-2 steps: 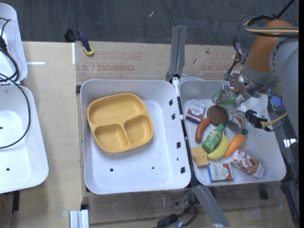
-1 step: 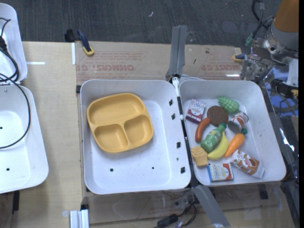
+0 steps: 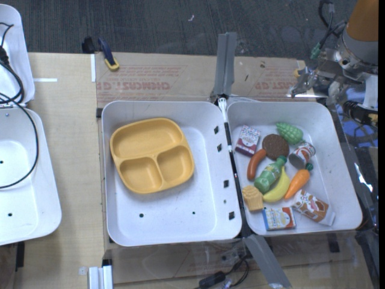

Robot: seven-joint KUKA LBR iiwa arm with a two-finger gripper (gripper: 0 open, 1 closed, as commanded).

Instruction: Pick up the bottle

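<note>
A small green bottle (image 3: 269, 174) lies on its side in the middle of the right bin (image 3: 337, 131), wedged between a red sausage (image 3: 256, 163) and a yellow banana (image 3: 278, 188). My gripper (image 3: 313, 83) hangs above the bin's far right corner, well away from the bottle, under the orange band of the arm. Nothing shows beneath it but the bin's rim and the bench.
The right bin also holds a brown cookie (image 3: 275, 146), green corn (image 3: 289, 132), a tin can (image 3: 302, 154), a carrot (image 3: 297, 183), several small cartons and a cracker (image 3: 253, 198). A yellow divided plate (image 3: 151, 155) lies in the left bin (image 3: 120, 215).
</note>
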